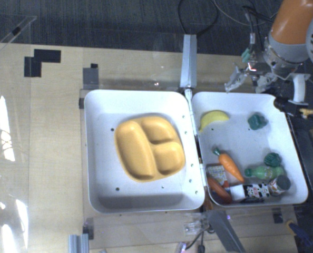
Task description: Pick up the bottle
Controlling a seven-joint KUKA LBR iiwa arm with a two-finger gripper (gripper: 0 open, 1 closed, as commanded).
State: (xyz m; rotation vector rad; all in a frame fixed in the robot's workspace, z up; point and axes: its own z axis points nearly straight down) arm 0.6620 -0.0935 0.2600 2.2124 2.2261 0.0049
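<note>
The green bottle (264,171) lies on its side at the lower right of the right bin (235,136), looking light, smooth and prone to roll, best gripped across its body, while the tool (250,77) hovers at upper right, spread wide and holding nothing

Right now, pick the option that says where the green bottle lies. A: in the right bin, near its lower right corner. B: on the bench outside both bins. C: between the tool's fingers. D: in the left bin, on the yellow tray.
A: the green bottle lies on its side in the right bin, near its lower right corner and right of the carrot, while the tool is up beyond the bin's far rim.
</note>
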